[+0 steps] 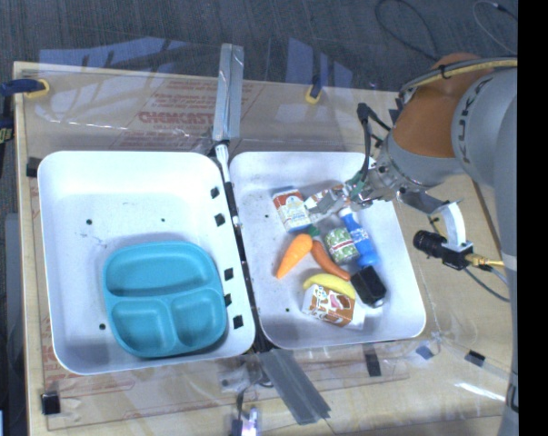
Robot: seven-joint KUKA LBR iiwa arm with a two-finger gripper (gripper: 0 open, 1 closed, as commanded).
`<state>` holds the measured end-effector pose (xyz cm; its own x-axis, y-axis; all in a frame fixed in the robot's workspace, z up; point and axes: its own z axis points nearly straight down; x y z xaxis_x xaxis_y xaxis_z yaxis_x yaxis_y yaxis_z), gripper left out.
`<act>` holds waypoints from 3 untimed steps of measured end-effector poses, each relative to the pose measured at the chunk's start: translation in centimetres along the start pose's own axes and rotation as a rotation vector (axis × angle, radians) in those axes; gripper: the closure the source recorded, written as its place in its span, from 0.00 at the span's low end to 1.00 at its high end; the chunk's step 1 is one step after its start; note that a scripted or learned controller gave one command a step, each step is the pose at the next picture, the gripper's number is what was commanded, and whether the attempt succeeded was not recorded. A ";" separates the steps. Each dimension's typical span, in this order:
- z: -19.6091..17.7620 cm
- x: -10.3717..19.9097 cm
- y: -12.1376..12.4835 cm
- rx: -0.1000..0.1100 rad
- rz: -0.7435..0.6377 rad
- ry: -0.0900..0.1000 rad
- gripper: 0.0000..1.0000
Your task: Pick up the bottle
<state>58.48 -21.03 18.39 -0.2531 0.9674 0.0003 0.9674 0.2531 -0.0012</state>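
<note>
We see the gripper (339, 203) low over the bottle (357, 246) in the right bin (401, 321), its grip impossible to tell.

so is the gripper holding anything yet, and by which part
Cannot be told. The gripper sits low over the bottle near its upper end, but no grip shows.

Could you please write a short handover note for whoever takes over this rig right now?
Gripper: low inside the right bin, over the pile's upper end; finger state unclear.
Bottle: blue cap, black base, lying in the right bin among two carrots, a banana and small cartons.
Left bin: holds a blue divided tray.
Done: arm brought into the bin.
Left: grasp and lift the bottle.
</note>
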 end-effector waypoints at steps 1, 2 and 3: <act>1.5 1.2 -4.3 0.002 -0.009 0.001 0.00; 2.1 -0.1 0.5 0.000 -0.049 0.000 0.00; -0.2 1.8 -6.8 0.001 -0.004 0.000 0.00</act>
<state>51.42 -21.05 18.59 -0.2572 0.9663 0.0004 0.9663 0.2572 -0.0023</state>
